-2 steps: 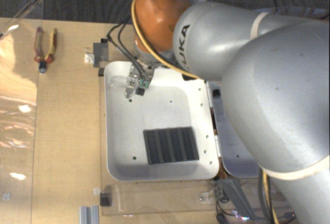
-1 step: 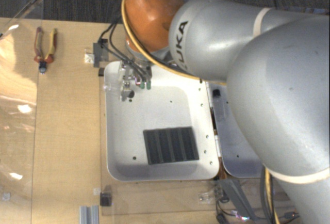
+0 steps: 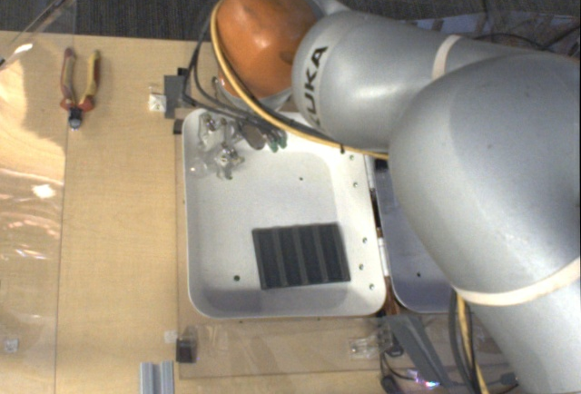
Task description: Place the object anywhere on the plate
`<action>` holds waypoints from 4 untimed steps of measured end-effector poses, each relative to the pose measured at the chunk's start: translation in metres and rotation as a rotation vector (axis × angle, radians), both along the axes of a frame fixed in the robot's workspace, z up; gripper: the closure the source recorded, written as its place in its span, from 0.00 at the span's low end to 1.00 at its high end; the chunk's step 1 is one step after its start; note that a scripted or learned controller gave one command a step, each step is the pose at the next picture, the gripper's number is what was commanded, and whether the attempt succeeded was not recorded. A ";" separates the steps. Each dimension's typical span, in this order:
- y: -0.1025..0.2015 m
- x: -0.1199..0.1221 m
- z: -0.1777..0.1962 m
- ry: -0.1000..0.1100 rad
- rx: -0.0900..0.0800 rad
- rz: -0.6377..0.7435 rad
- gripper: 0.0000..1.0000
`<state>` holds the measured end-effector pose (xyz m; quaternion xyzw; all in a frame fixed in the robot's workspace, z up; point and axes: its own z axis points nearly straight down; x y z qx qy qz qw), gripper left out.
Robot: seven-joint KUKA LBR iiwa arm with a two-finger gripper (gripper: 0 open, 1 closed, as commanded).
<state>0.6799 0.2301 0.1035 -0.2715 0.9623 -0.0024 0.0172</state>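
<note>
A dark grey ribbed rectangular plate (image 3: 300, 256) lies flat in the near half of the left white bin (image 3: 209, 292). My gripper (image 3: 221, 147) hangs over the far left corner of that bin, well behind and to the left of the plate. It is small and metallic under the orange band (image 3: 259, 34) of the arm. Glare and cables blur it, and I cannot make out any object at it. The arm's big grey body (image 3: 472, 165) hides the right part of the scene.
Red-handled pliers (image 3: 79, 83) lie on the wooden bench at far left. A slice of the right bin (image 3: 413, 279) shows under the arm. A small black block (image 3: 186, 349) sits near the bench's front edge, and a black fixture (image 3: 175, 97) stands by the left bin's far corner.
</note>
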 end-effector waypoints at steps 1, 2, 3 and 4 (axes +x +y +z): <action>0.006 -0.010 0.132 0.022 0.004 -0.056 1.00; 0.006 -0.010 0.063 0.029 0.008 -0.362 1.00; 0.001 -0.010 0.034 0.027 -0.003 0.182 1.00; -0.007 -0.108 -0.011 0.018 -0.004 0.217 1.00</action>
